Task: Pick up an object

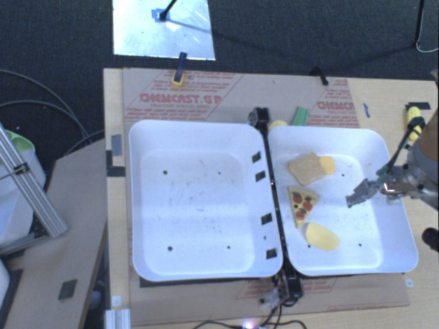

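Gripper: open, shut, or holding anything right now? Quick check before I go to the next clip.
Gripper: cannot be told at this size; it hovers over the right bin, right of the pizza slice, with nothing seen in it.

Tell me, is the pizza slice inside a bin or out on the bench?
Inside. The pizza slice lies flat on the floor of the right bin, near its left wall, between the tan bread piece and a yellow chip.

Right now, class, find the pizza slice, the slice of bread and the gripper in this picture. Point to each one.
pizza slice [302, 205], camera view, on its red-topped middle.
slice of bread [306, 168], camera view, on the middle of its tan face.
gripper [357, 198], camera view, at its fingertips over the right bin.
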Available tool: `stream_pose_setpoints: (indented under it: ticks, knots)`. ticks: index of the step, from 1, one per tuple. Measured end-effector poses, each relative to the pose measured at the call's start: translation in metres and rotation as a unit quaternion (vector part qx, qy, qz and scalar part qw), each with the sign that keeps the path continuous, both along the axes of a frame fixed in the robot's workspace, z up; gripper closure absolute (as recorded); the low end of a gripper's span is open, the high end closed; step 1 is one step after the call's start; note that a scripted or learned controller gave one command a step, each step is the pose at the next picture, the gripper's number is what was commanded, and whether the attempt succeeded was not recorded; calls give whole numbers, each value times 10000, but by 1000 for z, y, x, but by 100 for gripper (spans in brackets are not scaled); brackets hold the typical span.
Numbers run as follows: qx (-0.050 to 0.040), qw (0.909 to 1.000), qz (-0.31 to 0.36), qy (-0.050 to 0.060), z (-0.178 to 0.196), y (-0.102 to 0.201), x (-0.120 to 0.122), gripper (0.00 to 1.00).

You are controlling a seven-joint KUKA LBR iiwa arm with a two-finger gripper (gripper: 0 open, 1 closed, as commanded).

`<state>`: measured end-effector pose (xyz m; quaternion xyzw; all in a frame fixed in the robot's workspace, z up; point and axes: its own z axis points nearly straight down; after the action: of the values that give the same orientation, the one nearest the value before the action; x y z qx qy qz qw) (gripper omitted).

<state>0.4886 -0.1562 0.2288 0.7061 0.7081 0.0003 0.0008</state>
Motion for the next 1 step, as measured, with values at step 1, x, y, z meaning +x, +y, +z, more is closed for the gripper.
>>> stream_pose_setpoints:
  ticks: [1]
  knots:
    - [24,10000,35,34,-89,72,11,0]
